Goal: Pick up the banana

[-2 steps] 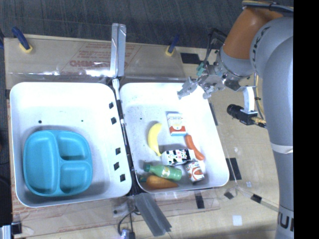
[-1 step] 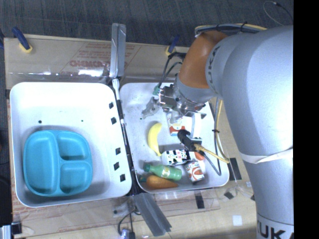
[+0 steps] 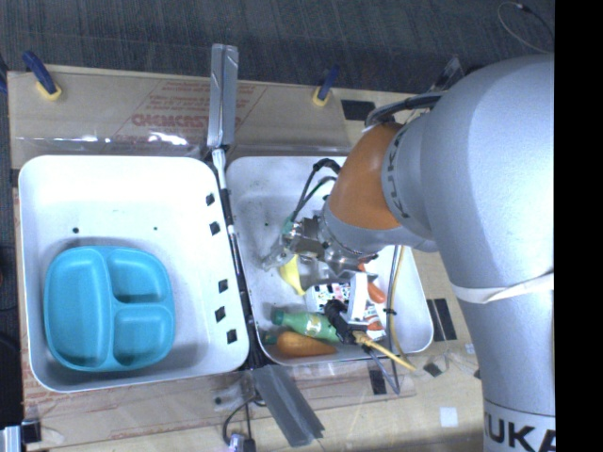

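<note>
A small patch of the yellow banana (image 3: 292, 273) shows in the right bin (image 3: 252, 196), just left of the arm's wrist. The gripper (image 3: 303, 252) reaches down into this bin right over the banana, and most of the fruit is hidden under it. Its fingertips are masked by the wrist and cables. The grey arm with its orange band (image 3: 363, 191) covers the bin's right half.
A green bottle (image 3: 306, 323) and an orange carrot-like item (image 3: 301, 345) lie along the right bin's front wall, beside a red-and-white package (image 3: 363, 299). A blue divided tray (image 3: 108, 306) sits in the left bin (image 3: 122, 182). A metal divider (image 3: 222, 92) stands between the bins.
</note>
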You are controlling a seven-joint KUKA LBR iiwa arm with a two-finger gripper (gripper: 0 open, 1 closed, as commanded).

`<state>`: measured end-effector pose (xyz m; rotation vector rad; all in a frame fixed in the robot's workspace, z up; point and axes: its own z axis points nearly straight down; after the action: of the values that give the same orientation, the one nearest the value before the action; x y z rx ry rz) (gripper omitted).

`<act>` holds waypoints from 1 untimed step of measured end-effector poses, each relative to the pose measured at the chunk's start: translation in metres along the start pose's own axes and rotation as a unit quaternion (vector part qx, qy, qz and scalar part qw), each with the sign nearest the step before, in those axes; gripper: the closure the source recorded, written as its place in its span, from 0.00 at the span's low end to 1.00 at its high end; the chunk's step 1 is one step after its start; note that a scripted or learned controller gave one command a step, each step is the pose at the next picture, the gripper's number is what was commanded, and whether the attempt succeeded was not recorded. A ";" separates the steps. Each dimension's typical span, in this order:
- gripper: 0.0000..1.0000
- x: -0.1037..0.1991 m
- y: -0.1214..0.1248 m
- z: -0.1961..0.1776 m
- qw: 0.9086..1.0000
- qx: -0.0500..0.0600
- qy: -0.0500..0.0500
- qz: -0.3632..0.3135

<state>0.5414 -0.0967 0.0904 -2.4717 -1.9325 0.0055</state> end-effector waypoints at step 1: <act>1.00 0.000 0.000 -0.010 1.000 0.000 0.000 -0.002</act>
<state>0.5413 -0.0972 0.1001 -2.4673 -1.9382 0.0072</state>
